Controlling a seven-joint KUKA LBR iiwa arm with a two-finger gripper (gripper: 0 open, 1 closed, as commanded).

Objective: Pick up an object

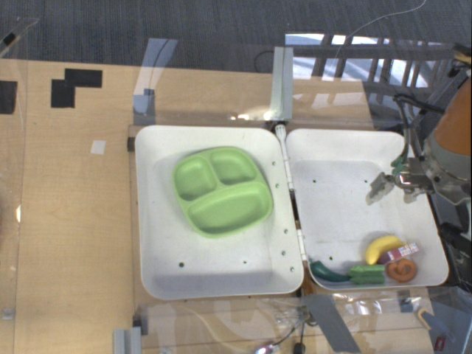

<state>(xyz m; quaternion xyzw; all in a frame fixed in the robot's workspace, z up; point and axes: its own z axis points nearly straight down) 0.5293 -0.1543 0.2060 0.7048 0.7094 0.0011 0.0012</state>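
Gripper above right bin, finger state indeterminate, nothing seen held. Banana and other toys clustered at bin's near corner; green plate in left bin.

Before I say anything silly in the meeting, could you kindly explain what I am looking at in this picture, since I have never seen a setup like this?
You are looking down, at a slant, from one fixed camera above a wooden bench. Two shallow white bins sit side by side on it. The left bin holds a green divided plate with three compartments. The right bin holds small toy foods bunched in its near right corner: a yellow banana, a dark green vegetable beside a lighter green piece, a brown round piece and a small reddish packet. The grey machine coming in from the right is a robot arm with an orange band. Its gripper is over the right bin, apart from the foods, and I see nothing held.
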